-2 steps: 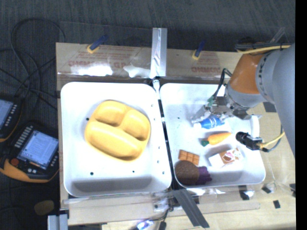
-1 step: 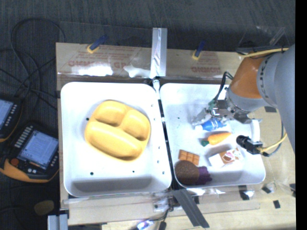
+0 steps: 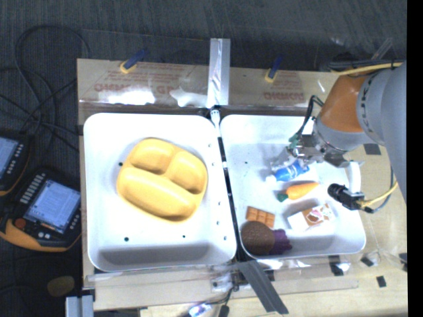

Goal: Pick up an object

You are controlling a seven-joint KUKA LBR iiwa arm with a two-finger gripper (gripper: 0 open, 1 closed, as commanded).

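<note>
Approach step: the arm is reaching into the right bin (image 3: 344, 243), its fingers (image 3: 299, 152) hanging just above a blue bottle (image 3: 289, 172); their spread cannot be told. An orange carrot (image 3: 301, 190) is lying just past it. Next likely calls for lowering squarely over the bottle and closing.

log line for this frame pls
arm: over right bin | gripper: above blue bottle | grasp: unconfirmed | left bin: yellow bread

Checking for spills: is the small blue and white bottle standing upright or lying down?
Lying down. The small blue and white bottle rests on its side on the right white bin's floor.
</note>
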